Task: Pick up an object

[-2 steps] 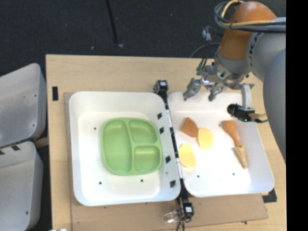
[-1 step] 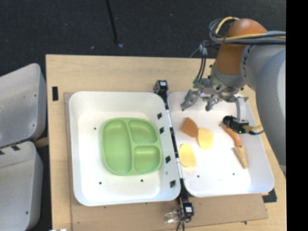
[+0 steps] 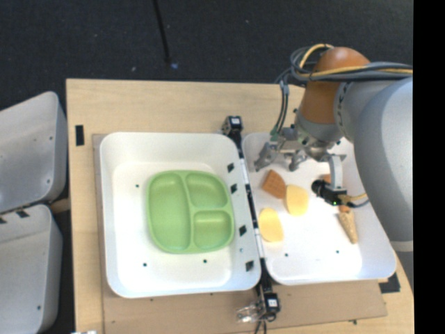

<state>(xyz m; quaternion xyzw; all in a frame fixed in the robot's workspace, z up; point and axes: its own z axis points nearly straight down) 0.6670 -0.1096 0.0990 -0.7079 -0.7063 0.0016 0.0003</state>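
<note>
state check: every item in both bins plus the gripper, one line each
Green tray: flat in the left bin, compartments bare.
Orange piece: lying in the right bin, just below the gripper.
Upper yellow piece: lying loose, beside the orange piece.
Lower yellow piece: lying near the divider.
Cone: on its side by the right wall.
Gripper: low over the right bin's far end, holding nothing.
</note>
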